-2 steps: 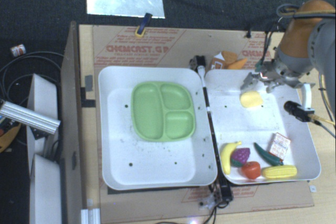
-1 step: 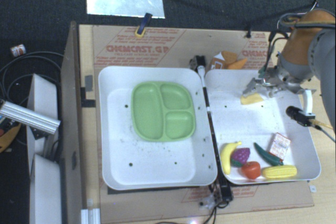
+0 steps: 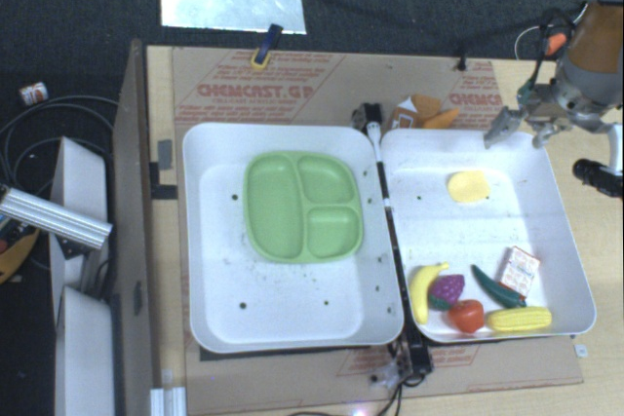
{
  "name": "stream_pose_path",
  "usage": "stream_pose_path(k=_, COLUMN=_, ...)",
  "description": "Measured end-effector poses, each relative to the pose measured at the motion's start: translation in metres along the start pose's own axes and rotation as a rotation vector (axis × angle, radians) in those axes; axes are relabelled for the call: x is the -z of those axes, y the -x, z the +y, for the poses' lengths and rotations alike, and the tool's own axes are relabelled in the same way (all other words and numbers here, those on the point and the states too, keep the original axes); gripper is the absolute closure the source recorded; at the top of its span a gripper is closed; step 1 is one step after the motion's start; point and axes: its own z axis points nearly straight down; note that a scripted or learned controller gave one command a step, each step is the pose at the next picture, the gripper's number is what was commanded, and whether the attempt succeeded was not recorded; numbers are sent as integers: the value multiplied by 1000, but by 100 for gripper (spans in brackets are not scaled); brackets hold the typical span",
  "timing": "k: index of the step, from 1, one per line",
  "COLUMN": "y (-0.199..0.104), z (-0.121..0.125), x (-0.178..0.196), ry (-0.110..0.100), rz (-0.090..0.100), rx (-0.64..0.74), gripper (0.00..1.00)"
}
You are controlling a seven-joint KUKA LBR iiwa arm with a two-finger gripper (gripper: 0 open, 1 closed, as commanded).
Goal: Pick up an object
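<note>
Below and left of the spread, empty fingers (image 3: 500, 128) of the gripper (image 3: 521, 128), a yellow disc (image 3: 469, 186) lies apart from them on the right bin's (image 3: 429, 209) floor.

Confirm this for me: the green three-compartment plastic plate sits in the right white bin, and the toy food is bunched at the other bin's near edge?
Not quite. The camera view shows the green three-compartment plastic plate in the left white bin; the toy food is bunched at the right white bin's near edge.
</note>
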Motion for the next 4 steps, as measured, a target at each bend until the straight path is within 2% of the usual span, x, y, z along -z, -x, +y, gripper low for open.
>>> stream_pose_path(k=1, y=-31, z=-20, x=-101, ry=-17, rz=7, rx=3, gripper=0)
stream_pose_path(k=2, y=-29, z=-14, x=-80, ry=3, rz=1, rx=5, gripper=100)
stream_pose_path(k=3, y=-29, z=-14, x=-81, ry=2, rz=1, rx=5, gripper=0)
stream_pose_path(k=4, y=-25, z=-39, x=-46, ry=-9, rz=3, rx=-1, gripper=0)
